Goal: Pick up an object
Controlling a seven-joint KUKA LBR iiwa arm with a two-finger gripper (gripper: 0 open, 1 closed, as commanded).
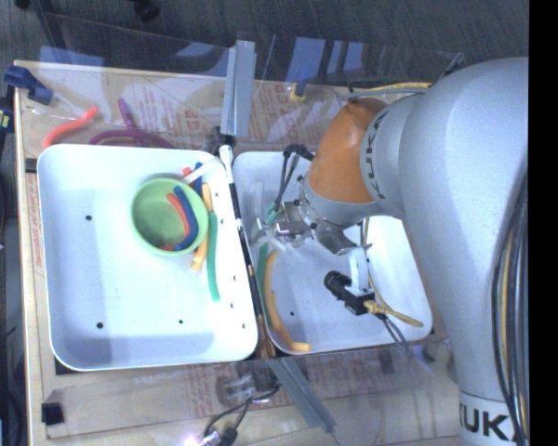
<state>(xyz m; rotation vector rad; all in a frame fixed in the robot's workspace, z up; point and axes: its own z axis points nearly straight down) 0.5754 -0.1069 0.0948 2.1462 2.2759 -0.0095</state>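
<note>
My gripper (277,229) is low over the left part of the right bin (400,328), close to its left wall. A small green piece (271,214) shows right at the gripper's left side; whether it is held is unclear. A long olive-yellow curved stick (272,307) with an orange tip lies just below the gripper, along the bin's left wall. In the left bin (102,323), a green bowl (156,214) holds red and blue curved pieces (181,207).
A green stick (211,266) and small orange pieces (203,240) lie beside the bowl, near the wall between the bins. Red and purple loops (121,137) rest on the bench behind the left bin. The arm's grey body covers the right bin's right side.
</note>
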